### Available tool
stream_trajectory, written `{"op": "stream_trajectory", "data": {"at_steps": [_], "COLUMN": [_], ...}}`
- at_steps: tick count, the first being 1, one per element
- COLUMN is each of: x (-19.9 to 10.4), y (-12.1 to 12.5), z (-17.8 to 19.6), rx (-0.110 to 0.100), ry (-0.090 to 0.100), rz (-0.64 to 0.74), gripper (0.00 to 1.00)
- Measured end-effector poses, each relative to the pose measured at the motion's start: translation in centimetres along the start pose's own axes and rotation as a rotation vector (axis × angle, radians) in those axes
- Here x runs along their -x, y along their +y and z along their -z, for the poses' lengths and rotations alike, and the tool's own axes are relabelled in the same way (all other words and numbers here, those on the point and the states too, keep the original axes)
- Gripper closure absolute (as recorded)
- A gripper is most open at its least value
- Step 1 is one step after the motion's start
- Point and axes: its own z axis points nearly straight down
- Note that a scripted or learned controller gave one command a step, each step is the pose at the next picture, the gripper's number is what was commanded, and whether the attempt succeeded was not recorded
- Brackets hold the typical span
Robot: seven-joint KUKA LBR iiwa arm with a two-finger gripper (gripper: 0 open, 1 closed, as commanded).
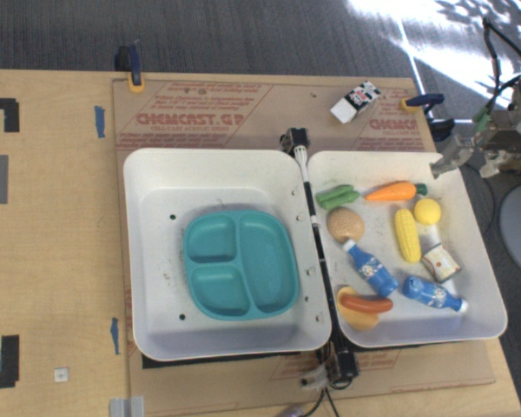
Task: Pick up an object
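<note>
Hanging out at about 3 o'clock off the bench, my gripper point(458, 156) sits just past the top right corner of the right-hand shallow white bin point(491, 315), and honestly I can't tell from this angle if it's open or closed. Nothing is in it as far as I can see, so the pick hasn't really started: all the reaching, closing and lifting is left to do.

Everything grabbable is in that right bin. Closest to me is the orange plastic carrot point(391, 192), at roughly 1 o'clock in the bin. Its long axis runs almost 9-to-3, green top toward 3 o'clock, tip toward 9. Just beside it at 9 o'clock lies a green pea pod toy point(336, 196), similar heading.

Other options: the yellow plastic corn cob point(407, 234) near the middle, long axis near 12-to-6, and two blue and white toy bottles point(371, 270) point(433, 294) lower down, both angled from 10 to 4 o'clock.

The left-hand white bin point(148, 259) just has a teal divided plastic plate point(240, 264).
</note>
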Motion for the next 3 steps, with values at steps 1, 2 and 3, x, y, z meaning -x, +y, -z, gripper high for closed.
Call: {"op": "stream_trajectory", "data": {"at_steps": [1, 2, 3], "x": [-4.7, -6.7, -7.6], "y": [-2.6, -3.1, 3.1], "z": [-9.3, -18.7, -18.7], "rx": [-0.001, 0.004, 0.003], "ry": [0.001, -0.001, -0.001], "rz": [0.118, 0.683, 0.779], "gripper": [0.0, 0.0, 0.0]}}
